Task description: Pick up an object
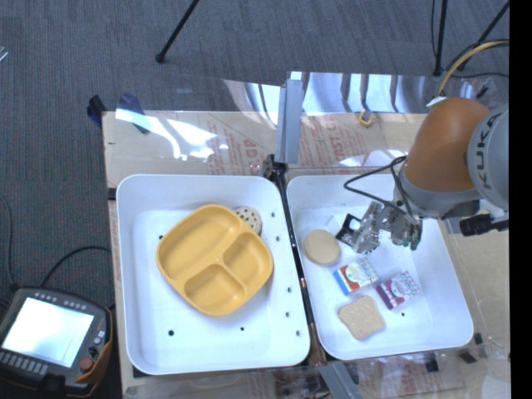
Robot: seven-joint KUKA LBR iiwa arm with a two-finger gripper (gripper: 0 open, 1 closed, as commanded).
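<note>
The gripper is seen low in the right bin, just beside the round bun; its opening and any hold cannot be told.

Cookie half under yellow plate

robotics lab | teach pendant on carpet | tripod legs
</note>
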